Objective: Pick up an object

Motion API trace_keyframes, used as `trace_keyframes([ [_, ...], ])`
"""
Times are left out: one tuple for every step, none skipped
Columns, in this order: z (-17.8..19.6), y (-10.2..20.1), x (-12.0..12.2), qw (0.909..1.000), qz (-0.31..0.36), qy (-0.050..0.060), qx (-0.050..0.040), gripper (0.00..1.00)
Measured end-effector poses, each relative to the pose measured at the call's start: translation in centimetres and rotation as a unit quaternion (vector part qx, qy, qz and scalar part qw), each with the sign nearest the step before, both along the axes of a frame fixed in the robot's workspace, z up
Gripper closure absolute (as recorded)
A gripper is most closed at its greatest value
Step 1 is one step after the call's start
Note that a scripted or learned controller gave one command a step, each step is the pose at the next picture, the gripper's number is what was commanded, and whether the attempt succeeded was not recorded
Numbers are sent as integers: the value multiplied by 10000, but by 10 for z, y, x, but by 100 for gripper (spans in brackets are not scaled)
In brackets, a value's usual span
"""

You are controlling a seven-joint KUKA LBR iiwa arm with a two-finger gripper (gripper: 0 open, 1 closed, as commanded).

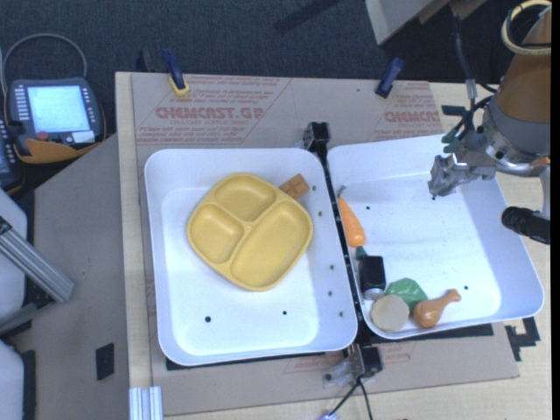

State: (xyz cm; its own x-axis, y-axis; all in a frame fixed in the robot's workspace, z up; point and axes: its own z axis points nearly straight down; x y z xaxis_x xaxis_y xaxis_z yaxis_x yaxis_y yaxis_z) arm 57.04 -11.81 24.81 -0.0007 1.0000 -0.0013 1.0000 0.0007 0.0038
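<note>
Left bin (175, 322): yellow divided plate (250, 231) far left of gripper, small brown block (295, 185) touching plate's upper right edge. Right bin (516, 296): orange carrot (352, 223) by left wall, left of gripper and a bit lower. Black block (373, 273) below carrot. Near front wall, well below gripper: cream round piece (390, 312), green piece (409, 290) touching it, brown drumstick (435, 307) just right of those. Gripper (449, 177) hangs over bin's upper right part, nothing seen in it; finger spread, cannot tell.
</note>
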Motion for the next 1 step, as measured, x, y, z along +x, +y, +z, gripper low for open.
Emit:
trace_keyframes([
  [5, 48, -4, 10000, 21, 23, 15, 100],
])
